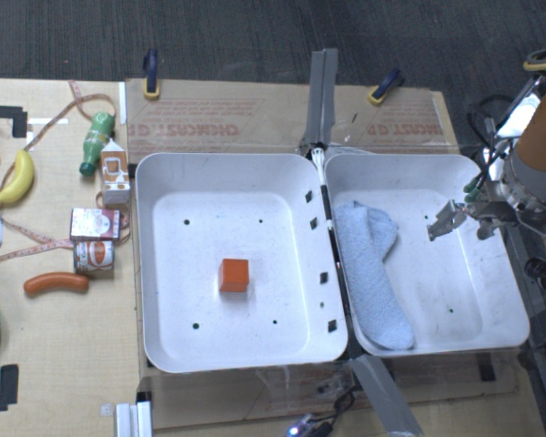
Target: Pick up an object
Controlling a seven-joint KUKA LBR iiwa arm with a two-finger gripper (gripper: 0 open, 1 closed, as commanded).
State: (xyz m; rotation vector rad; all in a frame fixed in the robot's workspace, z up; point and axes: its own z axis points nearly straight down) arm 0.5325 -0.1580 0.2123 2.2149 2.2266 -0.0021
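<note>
Bright, even overhead light, soft faint shadows, sharp focus, mild white-bin glare.

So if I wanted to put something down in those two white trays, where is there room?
The left bin is mostly bare all around the small orange block near its middle. In the right bin, the blue cloth fills the left side; bare floor lies between the cloth and the right wall, though the gripper hangs over its upper part.

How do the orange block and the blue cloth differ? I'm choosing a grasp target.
The orange block is small, rigid and boxy; the blue cloth is much larger, soft and rumpled. The block sits mid-floor in the left bin; the cloth lies along the left wall of the right bin. Neither touches the gripper.
</note>
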